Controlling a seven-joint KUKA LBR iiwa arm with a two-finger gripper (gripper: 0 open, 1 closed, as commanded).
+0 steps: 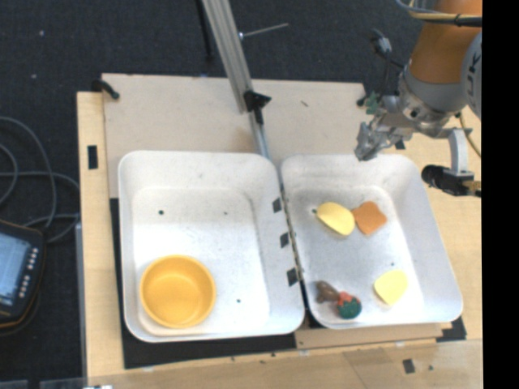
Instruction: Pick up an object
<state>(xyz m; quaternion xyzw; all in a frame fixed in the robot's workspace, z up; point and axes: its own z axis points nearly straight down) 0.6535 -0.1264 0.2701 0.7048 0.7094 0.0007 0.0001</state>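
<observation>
End effector [369, 147] hanging over the far rim of the right bin [422, 186], nothing between the fingers; spread or pressed together, can't tell from here. Inside that bin: yellow piece [335, 218] touching an orange block [370, 217] mid-bin, another yellow piece [391, 286] nearer the front, brown-green-red toy [339, 298] at the front left. Left of that bin, yellow bowl [178, 291] in the other bin [195, 168].

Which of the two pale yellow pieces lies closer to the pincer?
The yellow piece touching the orange block, at the right bin's far side below the pincer. The other yellow piece sits near the front edge, farther off.
</observation>
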